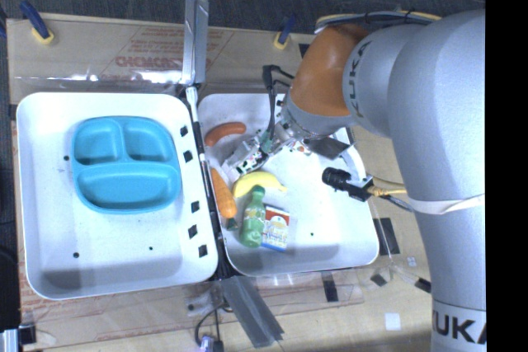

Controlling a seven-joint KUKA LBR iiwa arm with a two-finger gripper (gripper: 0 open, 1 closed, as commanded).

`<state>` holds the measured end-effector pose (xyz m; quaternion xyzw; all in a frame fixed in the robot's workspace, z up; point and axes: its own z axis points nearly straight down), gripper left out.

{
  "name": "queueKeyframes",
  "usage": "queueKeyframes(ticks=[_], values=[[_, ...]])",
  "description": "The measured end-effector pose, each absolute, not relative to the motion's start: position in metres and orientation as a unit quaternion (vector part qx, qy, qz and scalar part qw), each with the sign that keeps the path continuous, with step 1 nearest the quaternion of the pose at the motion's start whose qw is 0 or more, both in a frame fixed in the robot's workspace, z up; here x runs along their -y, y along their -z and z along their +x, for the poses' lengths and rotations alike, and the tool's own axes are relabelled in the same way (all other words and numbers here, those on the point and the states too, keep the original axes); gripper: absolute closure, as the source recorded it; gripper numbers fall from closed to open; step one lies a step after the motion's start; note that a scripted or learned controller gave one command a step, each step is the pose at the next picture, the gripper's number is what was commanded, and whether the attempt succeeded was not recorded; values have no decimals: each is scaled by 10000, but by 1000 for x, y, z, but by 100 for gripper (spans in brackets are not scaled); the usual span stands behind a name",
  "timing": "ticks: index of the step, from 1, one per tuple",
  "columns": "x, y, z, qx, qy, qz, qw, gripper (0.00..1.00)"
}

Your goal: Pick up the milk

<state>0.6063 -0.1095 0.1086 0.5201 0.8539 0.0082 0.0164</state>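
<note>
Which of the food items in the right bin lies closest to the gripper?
The banana: it lies just below the gripper, while the sausage, carrot, green bottle and milk carton sit farther off.

Blue tray [125,162]; yellow banana [257,182]; orange carrot [223,192]; green bottle [252,218].

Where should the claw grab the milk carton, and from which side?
Take the milk across its narrow sides, coming straight down from above. It looks to lie flat on the right bin floor, with the green bottle tight against its left edge, so squeezing left to right is crowded; gripping top edge to bottom edge seems safer.
</note>
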Motion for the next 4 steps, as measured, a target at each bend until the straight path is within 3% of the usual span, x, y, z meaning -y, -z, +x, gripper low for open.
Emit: queueKeyframes(ticks=[1,2,3,4], values=[[115,-124,609,-8537,-65,5202,229,100],[123,-112,598,-8970,-60,4416,199,100],[110,-191,588,-9264,3,3766,2,100],[141,-185,604,-8669,3,4985,7,100]])
